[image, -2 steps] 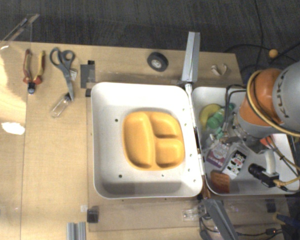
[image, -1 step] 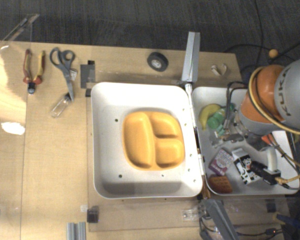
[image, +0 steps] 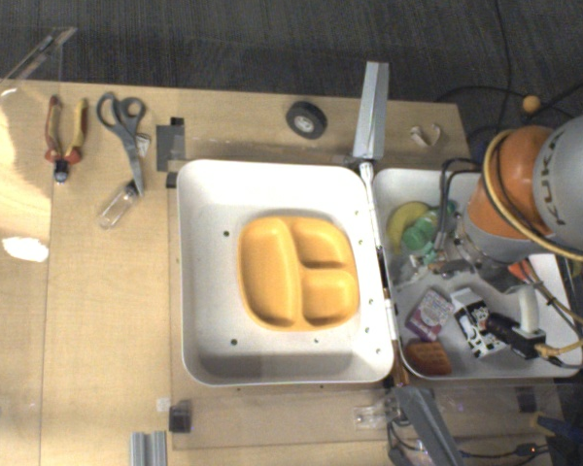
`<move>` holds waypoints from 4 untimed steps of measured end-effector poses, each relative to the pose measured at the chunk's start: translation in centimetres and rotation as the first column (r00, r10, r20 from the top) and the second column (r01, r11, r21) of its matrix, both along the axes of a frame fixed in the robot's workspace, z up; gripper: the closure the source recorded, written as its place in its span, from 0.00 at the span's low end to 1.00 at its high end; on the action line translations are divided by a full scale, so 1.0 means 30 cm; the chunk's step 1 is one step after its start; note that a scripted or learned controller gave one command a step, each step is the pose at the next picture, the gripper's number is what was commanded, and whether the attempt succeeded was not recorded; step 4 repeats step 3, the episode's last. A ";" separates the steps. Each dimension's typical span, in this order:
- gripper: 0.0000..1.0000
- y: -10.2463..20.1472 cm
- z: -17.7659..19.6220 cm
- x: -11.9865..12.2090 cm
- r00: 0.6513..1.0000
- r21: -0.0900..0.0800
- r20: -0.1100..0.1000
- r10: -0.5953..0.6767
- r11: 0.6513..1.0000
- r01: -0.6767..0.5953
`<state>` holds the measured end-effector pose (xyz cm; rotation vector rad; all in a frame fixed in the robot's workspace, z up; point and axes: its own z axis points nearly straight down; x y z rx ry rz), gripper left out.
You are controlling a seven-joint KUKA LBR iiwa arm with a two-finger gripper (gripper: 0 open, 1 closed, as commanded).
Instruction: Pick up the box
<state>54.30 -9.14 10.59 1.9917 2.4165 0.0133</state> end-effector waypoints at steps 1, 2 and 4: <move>0.00 -0.002 -0.052 -0.129 1.000 -0.003 0.008 0.010 1.000 -0.010; 1.00 -0.001 -0.016 -0.120 1.000 -0.004 0.015 0.013 1.000 -0.013; 1.00 0.180 0.295 -0.180 0.969 -0.001 -0.006 0.249 0.969 -0.249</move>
